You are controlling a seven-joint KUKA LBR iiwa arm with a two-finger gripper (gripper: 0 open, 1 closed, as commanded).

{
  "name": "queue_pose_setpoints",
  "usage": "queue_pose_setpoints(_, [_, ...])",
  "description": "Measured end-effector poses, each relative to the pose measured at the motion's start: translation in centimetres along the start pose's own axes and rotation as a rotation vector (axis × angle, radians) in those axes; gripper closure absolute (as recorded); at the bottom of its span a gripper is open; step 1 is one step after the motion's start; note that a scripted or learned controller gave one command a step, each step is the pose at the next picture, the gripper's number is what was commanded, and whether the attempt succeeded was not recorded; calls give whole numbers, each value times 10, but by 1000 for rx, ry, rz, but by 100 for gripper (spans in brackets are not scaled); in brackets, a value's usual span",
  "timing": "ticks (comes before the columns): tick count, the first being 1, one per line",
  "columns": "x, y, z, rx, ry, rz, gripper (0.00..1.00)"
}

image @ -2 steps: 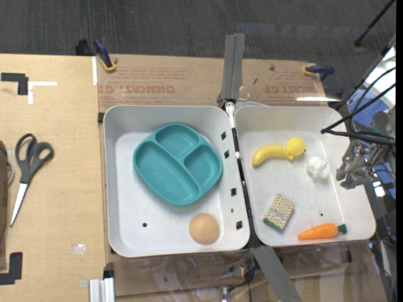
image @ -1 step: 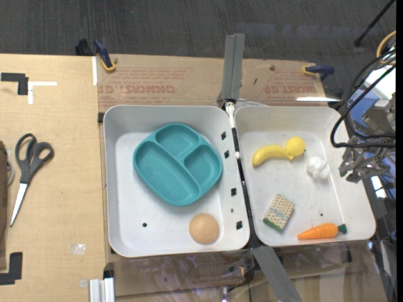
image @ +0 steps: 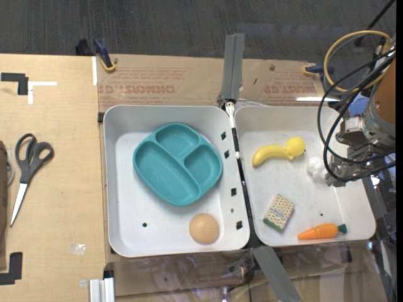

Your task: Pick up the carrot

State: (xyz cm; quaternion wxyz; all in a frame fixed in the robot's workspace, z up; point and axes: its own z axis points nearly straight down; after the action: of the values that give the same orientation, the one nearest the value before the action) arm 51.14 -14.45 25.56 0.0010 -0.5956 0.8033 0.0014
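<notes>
The carrot [image: 321, 231] lay flat in the right bin [image: 362, 231], near that bin's front wall and toward its front right corner, its orange body pointing left and its green end to the right. Nothing touched it. Just left of the carrot and a little farther back lay a small tan and green packet [image: 279, 212], tilted and apart from the carrot. Farther back from the carrot, a yellow banana [image: 271, 155] lay across the bin with a small yellow round piece [image: 295, 146] touching its right end. A white lump [image: 314, 167] sat behind the carrot, beside the right wall region.

The gripper [image: 340, 175] hung well behind the carrot, over the right side of the bin, next to the white lump, with black cables looping above it. Whether its pincer stood apart or together could not be told from this view.

Well left of the carrot, the left bin [image: 119, 187] held a teal divided plate [image: 179, 163] and a tan egg-like ball [image: 204, 228]. Scissors [image: 26, 168] lay on the bench far to the left.
</notes>
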Motion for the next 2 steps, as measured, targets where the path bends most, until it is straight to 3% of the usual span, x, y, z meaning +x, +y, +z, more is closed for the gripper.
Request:
queue_pose_setpoints(1, [-14, 38, -22, 0, -1, -356, 100])
queue_pose_setpoints(2, [3, 34, 25, -3, -2, -741, 100])
